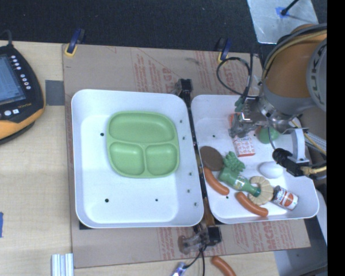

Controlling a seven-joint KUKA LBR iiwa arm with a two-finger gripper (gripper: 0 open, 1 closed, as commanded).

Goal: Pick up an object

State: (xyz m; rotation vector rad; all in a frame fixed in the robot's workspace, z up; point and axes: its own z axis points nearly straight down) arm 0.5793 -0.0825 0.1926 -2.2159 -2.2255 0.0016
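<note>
— What sits under the hand (245, 121)?
— A red-and-white packet (245, 146), flat in the right bin (214, 111); whether the hand is open or closed, I cannot tell.
— How would it handle?
— Light, thin, probably slick (pinch an edge). The sausages (215, 181) look soft, rounded; the white egg (271, 169) smooth, likely to roll.

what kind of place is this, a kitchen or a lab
Most likely a robotics lab bench, not a kitchen: a grey and orange robot arm over two shallow white bins, toy plastic sausages, and an orange-edged teach pendant.
</note>
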